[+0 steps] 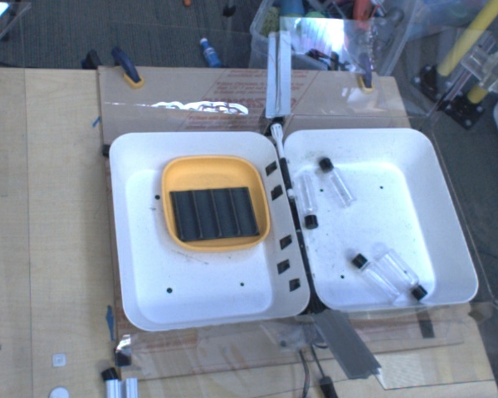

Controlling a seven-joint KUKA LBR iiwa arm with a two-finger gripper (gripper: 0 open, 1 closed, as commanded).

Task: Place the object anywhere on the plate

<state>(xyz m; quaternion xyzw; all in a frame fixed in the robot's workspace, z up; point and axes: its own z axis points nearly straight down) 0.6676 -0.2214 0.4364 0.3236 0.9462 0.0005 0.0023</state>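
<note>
A pale wooden counter (33,222) is bearing a square yellow plate (176,175), a dark grey ribbed block (214,214) lying flat on it; the pincer's state I cannot tell.

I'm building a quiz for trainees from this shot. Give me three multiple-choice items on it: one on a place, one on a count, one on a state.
1. Where is the yellow square plastic plate?
A. left white bin
B. right white bin
C. on the bench

2. How many clear plastic vials with black caps lie in the right white bin?
A. two
B. four
C. six

3. What lies on the plate?
A. a vial
B. a dark ribbed rectangular insert
C. an orange clamp

Answers:
1 A, it sits inside the left white bin.
2 B, two near the divider, two near the front.
3 B, the vials all lie in the other bin.
</note>
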